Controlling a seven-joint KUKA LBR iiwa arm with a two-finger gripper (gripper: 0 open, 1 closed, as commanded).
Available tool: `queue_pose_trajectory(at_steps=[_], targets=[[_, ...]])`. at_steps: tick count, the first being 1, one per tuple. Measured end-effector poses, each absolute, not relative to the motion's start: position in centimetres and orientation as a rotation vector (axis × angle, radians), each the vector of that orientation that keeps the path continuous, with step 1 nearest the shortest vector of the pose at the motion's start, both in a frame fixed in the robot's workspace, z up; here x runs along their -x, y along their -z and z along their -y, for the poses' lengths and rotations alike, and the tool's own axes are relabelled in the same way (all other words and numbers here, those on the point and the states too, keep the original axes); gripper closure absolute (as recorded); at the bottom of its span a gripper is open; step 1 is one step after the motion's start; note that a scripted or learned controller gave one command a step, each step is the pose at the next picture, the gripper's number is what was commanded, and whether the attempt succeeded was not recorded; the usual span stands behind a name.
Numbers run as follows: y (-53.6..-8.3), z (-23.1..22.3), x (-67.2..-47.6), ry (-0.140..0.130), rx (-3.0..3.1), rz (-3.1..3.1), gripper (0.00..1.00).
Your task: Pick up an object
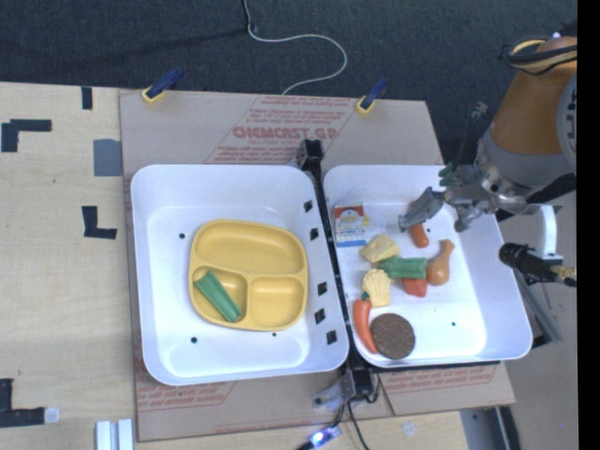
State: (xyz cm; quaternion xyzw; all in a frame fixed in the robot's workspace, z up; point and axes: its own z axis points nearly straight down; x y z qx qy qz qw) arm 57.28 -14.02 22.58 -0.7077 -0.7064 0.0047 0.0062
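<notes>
gripper (pixel 439 212) above right bin (pixel 487 331), fingers spread wide, nothing between them; poised over small orange-red piece (pixel 419 236) beside it, apparently the target

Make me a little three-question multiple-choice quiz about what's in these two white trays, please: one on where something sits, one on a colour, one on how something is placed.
1. Where is the green vegetable?
A. on the yellow plate
B. in the right bin
C. on the cardboard

2. What colour is the round patty?
A. blue
B. brown
C. white

3. How is the yellow plate placed?
A. flat in the left bin
B. leaning on a wall
C. in the pincer

Answers: A, it lies in the plate's lower-left compartment; B, the disc is dark brown; A, it rests level on the bin floor.
</notes>
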Motion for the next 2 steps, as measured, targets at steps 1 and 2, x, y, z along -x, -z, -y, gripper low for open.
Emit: queue_pose_trajectory(at_steps=[1,2], targets=[[-23.3,14.0,-57.5,-0.002,2.219,2.222,0.00],[-16.9,14.2,-57.2,-0.008,2.216,2.218,0.00]])
